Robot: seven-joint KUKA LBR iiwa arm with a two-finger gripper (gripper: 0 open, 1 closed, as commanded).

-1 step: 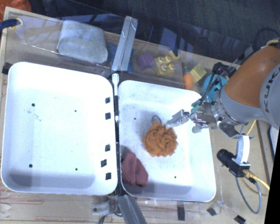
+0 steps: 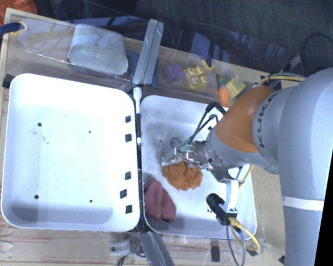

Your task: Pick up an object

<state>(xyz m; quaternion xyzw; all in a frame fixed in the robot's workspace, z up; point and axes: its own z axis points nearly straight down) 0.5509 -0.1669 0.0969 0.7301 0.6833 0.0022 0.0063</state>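
Observation:
My gripper [image 2: 178, 156] reaches into the right bin [image 2: 157, 115] from the right and sits low, right over an orange-brown lumpy object [image 2: 183, 176] near the bin's middle. Its metal fingers touch or overlap the top edge of that object. A dark red soft object [image 2: 160, 201] lies at the bin's front left corner, apart from the gripper. The grey arm with its orange band [image 2: 244, 120] covers the bin's right part.
The left bin [image 2: 62, 150] stands beside the right one, split from it by a black-clipped divider [image 2: 131, 161]. Behind the bins lie a grey pouch [image 2: 100, 50] and small purple, yellow and orange toys [image 2: 195, 76]. A cable [image 2: 236, 226] hangs by the right bin's front.

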